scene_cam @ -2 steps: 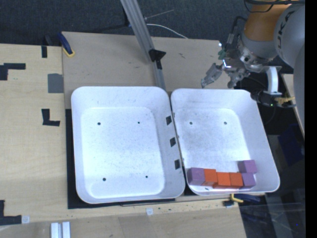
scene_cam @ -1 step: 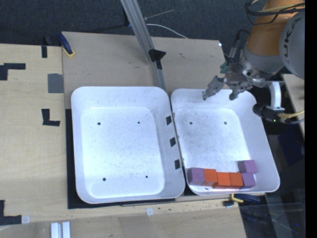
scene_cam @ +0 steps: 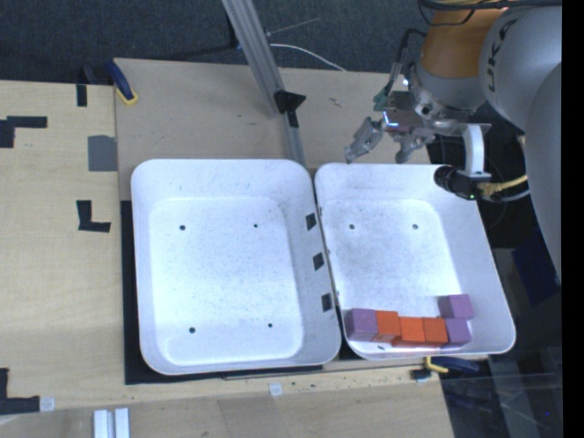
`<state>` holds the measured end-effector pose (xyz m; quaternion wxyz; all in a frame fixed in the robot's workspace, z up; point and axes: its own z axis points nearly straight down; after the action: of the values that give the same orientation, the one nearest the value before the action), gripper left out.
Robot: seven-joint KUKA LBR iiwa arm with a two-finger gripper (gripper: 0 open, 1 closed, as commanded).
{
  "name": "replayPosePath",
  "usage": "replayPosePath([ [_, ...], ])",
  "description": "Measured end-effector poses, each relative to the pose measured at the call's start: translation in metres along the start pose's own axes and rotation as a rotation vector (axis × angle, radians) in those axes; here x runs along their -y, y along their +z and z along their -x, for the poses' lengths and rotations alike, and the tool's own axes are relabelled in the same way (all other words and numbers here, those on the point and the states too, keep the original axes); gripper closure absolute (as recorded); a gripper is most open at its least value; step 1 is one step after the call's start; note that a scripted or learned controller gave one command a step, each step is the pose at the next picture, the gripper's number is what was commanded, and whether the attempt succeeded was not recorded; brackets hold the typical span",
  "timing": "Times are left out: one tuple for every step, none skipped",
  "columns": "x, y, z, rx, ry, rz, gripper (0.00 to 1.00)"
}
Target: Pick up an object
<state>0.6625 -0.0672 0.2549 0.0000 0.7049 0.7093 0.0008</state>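
The gripper (scene_cam: 383,144) hangs at the upper right of the frame, just above the far rim of the right bin (scene_cam: 474,245), with its two fingers spread apart and nothing between them. Judging by that, the pick has not begun: this reads as the approach step, with the tool well apart from anything it could grasp.

The candidates all lie along the right bin's near edge at the lower right of the frame: a purple block (scene_cam: 362,323) at the left end, orange blocks (scene_cam: 412,329) in the middle, and more purple blocks (scene_cam: 456,318) at the right end, stacked or touching. They are small, boxy, matt pieces packed into a tight row against the bin wall.

The next move likely calls for travelling down the frame across the bin, then descending on a block whose sides are free; the tight packing and the sloping wall leave little room for the fingers.

Both bins are shallow, smooth white trays with rounded corners and speckled floors; the left bin (scene_cam: 155,245) sits beside the right one on a pale wooden bench (scene_cam: 55,245).
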Motion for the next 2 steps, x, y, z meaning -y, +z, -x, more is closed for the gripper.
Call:
replayPosePath([
  [-0.019,0.038,-0.056,0.000,0.000,-0.006,0.00],
  [0.031,-0.012,-0.039,0.001,0.007,-0.001,0.00],
])
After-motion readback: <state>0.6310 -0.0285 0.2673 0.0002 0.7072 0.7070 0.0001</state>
